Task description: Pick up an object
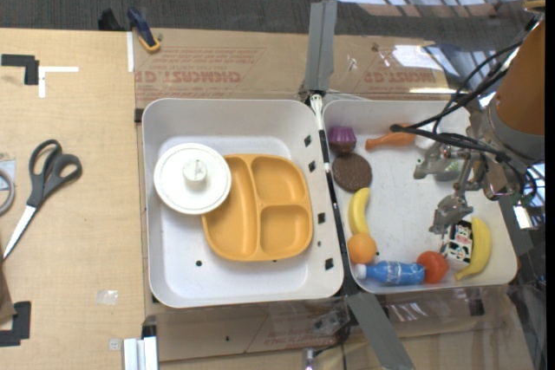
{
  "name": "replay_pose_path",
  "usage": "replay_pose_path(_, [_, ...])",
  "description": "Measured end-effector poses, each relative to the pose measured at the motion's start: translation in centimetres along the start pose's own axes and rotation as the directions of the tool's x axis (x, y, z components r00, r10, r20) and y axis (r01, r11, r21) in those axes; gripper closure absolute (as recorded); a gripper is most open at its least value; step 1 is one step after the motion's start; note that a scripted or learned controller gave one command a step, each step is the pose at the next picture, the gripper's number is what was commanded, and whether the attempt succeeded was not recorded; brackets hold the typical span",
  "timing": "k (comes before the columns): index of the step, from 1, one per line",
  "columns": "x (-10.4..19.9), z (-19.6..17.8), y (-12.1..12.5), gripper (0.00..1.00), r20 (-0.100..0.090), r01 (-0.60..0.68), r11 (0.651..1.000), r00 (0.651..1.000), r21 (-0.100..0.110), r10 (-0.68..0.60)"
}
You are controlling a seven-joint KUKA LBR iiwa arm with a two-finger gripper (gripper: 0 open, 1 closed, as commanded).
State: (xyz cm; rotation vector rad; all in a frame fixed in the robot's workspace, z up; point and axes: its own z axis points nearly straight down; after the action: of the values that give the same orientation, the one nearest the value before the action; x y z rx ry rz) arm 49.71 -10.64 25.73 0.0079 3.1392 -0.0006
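A pale wooden bench (78, 273) carries two shallow white bins side by side — the left bin (160, 273) and the right bin (395, 147), their inner rims touching. Behind them a flattened sheet of brown cardboard (217, 69) with reversed printing lies on the bench. Well to the left, black-handled scissors (39, 182) lie flat with their blades pointing toward the near edge — and a blue clamp (141, 29) sits at the far edge by the cardboard's corner.
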Motion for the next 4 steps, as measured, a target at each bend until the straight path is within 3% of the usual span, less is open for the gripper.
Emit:
replay_pose_path(1, [-6.3, 6.5, 1.8, 0.00, 0.000, -0.103, 0.995, 0.995, 0.000, 0.103])
replay_pose_path(2, [-13.8, 16.0, 1.0, 0.00, 0.003, -0.064, 0.998, 0.998, 0.000, 0.064])
replay_pose_path(3, [-9.5, 16.5, -1.5, 0.00, 0.000, -0.161, 0.987, 0.987, 0.000, 0.161])
replay_pose_path(4, [-6.0, 16.4, -9.7, 0.00, 0.002, -0.371, 0.929, 0.929, 0.000, 0.371])
